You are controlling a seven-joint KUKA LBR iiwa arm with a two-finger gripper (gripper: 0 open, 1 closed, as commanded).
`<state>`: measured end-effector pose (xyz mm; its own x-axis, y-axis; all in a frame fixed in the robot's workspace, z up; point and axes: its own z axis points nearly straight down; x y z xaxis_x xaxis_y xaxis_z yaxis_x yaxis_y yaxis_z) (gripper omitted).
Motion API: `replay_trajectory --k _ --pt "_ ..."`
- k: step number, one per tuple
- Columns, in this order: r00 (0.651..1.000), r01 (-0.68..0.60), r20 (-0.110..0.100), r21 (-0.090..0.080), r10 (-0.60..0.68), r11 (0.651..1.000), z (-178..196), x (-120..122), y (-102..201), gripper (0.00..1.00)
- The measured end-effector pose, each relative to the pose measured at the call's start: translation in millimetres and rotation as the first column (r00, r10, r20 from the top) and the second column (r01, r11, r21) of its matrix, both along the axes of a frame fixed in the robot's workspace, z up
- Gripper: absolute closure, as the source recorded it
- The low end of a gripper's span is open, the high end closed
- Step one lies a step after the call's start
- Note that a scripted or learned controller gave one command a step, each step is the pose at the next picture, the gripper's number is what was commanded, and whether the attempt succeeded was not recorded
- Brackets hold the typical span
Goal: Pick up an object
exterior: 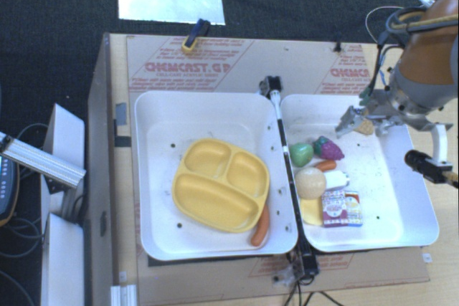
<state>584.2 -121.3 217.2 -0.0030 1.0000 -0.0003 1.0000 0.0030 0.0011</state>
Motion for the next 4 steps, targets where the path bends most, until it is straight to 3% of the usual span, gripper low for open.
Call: replay_trajectory --k 1,2,3,4 --pt "1.000 0.002 -0.002 0.000 -0.002 1.000 -89 12 -3 0.00" --pt "1.000 0.007 0.006 -0.013 -0.007 1.000 -131 8 8 0.00" --pt "1.000 0.006 0.010 -0.013 -0.006 1.000 -119 10 8 1.00" --pt "1.000 0.007 0.010 -0.015 -0.006 1.000 -119 10 7 0.00"
